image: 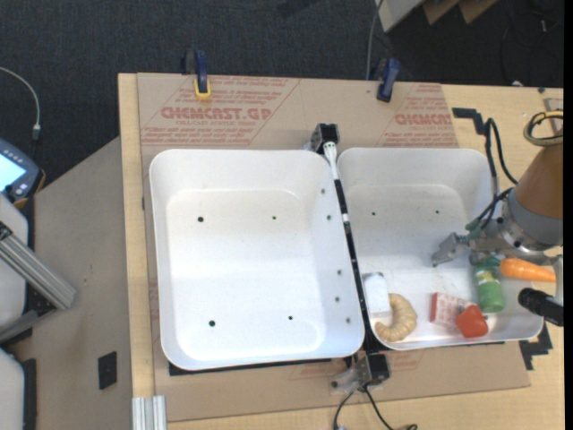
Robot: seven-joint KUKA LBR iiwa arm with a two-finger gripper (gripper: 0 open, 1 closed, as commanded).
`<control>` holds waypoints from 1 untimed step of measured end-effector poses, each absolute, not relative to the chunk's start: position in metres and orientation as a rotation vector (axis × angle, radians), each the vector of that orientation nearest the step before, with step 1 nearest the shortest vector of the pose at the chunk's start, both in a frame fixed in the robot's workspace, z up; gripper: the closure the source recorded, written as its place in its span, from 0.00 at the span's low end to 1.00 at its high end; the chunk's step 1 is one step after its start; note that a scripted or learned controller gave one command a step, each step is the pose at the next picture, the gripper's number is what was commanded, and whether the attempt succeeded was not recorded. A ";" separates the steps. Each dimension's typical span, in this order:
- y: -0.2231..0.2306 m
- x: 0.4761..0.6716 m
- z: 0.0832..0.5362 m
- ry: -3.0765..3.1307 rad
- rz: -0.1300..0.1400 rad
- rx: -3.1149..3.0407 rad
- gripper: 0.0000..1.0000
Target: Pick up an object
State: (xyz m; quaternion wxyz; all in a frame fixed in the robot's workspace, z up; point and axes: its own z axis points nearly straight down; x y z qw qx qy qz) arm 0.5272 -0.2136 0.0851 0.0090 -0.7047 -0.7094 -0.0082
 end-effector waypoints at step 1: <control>-0.216 0.528 0.096 -2.228 -0.012 -2.212 1.00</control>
